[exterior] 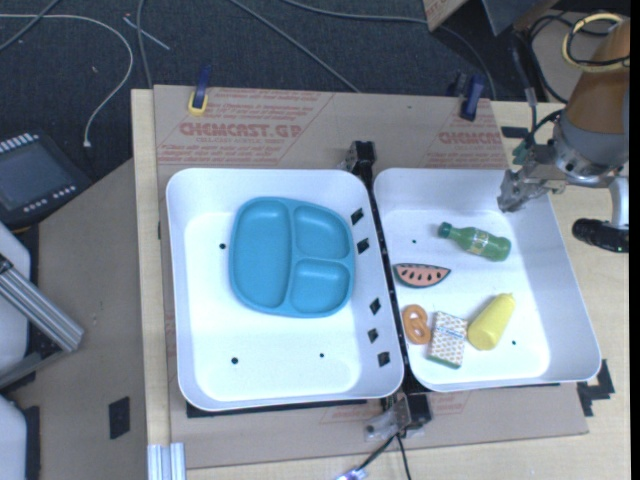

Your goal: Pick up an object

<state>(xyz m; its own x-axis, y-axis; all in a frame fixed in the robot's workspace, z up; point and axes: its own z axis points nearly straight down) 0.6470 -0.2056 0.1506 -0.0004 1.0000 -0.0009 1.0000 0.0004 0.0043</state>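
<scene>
Green bottle (474,241) with yellow label lies on its side.

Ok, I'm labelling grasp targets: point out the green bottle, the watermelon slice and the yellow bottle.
green bottle (476,240), camera view, middle of its body
watermelon slice (421,274), camera view, red flesh at its centre
yellow bottle (491,321), camera view, middle of its body

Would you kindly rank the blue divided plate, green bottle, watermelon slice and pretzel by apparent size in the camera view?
1. Blue divided plate, by far the largest.
2. Green bottle.
3. Watermelon slice, only a little smaller than the bottle, so that order is unsure.
4. Pretzel, the smallest.
</scene>
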